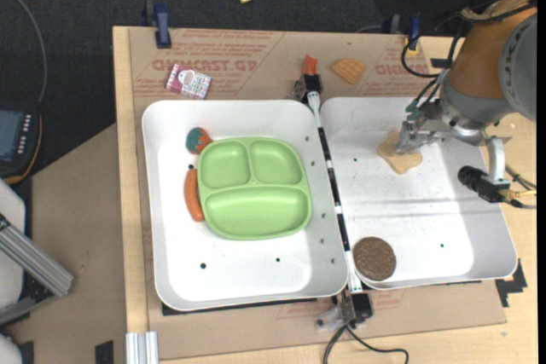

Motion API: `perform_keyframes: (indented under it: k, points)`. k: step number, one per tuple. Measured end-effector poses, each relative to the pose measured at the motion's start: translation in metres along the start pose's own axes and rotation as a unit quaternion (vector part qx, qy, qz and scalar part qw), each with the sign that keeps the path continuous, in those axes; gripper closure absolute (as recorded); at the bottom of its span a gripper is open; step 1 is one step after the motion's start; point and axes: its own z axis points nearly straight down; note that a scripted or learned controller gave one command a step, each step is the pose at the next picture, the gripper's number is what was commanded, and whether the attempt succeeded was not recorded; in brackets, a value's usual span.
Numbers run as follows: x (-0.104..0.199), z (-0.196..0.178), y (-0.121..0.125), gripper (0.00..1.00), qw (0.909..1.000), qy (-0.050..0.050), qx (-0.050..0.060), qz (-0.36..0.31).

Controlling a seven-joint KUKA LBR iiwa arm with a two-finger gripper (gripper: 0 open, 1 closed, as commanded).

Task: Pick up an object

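My gripper [409,141] reaches down into the right bin [444,209] at its upper middle, right over a tan, bread-like piece [401,159] that lies on the bin floor. The gripper touches or nearly touches that piece. A brown round cookie [374,257] lies at the right bin's front left corner. In the left bin [171,226] sits a green divided plate [253,187], with an orange carrot-like piece [194,194] and a small teal and orange object [198,139] along its left side.
On the bench behind the bins lie a tan cracker [347,69], a small orange item [309,64] and a pink-and-white packet [188,80]. Blue clamps [159,20] hold the board's back edge. A black cable part [479,182] hangs beside the arm over the right bin.
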Motion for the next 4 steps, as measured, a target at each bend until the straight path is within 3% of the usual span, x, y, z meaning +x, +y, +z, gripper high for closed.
perform_keyframes:
  k: [1,2,3,4]
  points:
    - [0.000,0.001,0.000,0.00,1.0000,0.000,0.001,0.000]
    - [0.000,0.025,-0.009,0.00,1.0000,0.002,0.004,0.001]
    - [-0.001,0.011,-0.007,1.00,1.0000,0.001,0.001,0.001]
    - [-0.030,0.004,-0.057,1.00,1.0000,0.003,0.008,0.003]
